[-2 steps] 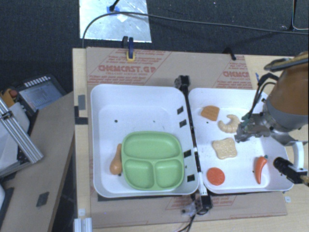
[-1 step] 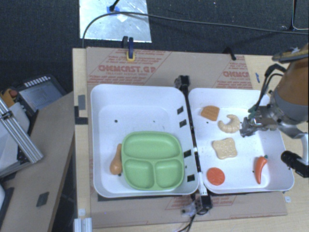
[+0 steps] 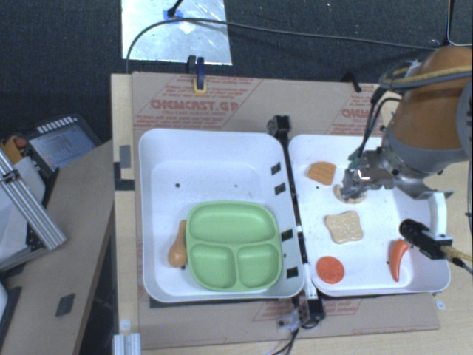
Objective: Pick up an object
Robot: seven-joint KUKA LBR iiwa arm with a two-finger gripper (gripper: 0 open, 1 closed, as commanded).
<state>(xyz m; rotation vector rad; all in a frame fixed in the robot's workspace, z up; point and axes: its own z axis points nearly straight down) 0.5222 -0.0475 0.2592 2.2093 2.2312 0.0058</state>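
The tabletop (image 3: pixel 310 102) carries the left bin (image 3: pixel 214 168) and the right bin (image 3: pixel 369 276), and my arm (image 3: pixel 432 109) leans in over the right one. The green plate (image 3: pixel 233 242) fills most of the left bin and is not my concern. In the right bin lie a toast slice (image 3: pixel 344 227), a brown biscuit (image 3: pixel 321 172), a red disc (image 3: pixel 330 269) and a red pepper (image 3: pixel 397 259), all apart from one another.

The gripper (image 3: pixel 356 186) sits low between biscuit and toast, over a pale piece (image 3: pixel 340 193) that I take as my target.

My worry is that the piece looks small and flat, so a closing grasp may skate over it, or nudge it toward the biscuit. A lift may then come up with nothing.

The gripper covers most of the piece, so I cannot name it. I also cannot tell how far the gripper is open, or whether it has hold of anything.
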